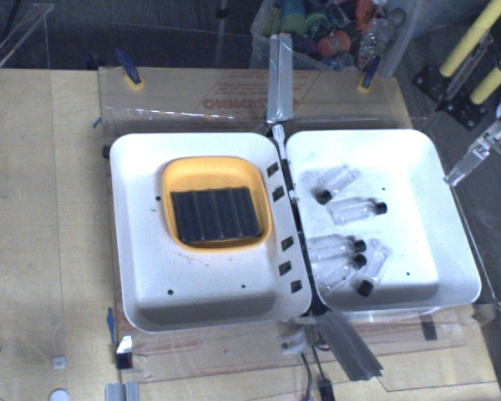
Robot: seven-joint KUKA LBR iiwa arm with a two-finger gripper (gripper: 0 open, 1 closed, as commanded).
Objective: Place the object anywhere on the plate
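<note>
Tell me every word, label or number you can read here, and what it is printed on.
Red lettering on the clear sheet behind the bins: too blurred to read.
Yellow plate, dark ridged block and clear bottles: no readable text.

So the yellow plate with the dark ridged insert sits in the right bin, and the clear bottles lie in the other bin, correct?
Not quite. In the camera view the yellow plate with its dark ridged insert sits in the left bin; the clear bottles lie in the right bin.
</note>
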